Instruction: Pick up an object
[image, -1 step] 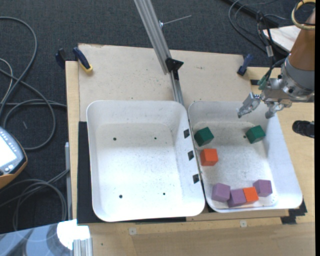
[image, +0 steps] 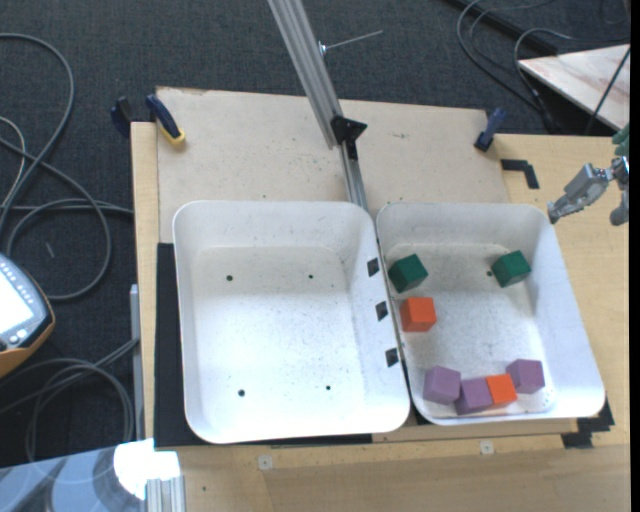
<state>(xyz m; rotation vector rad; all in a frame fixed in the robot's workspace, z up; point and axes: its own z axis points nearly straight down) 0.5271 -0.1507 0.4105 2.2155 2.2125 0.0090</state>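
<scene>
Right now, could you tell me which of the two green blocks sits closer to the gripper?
The green block near the right bin's far right wall; the gripper hangs just beyond that corner. The other green block sits by the divider between the bins.

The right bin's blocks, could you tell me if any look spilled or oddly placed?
Nothing stands out: two green cubes, two orange cubes and three purple cubes all lie inside the right white bin.
</scene>
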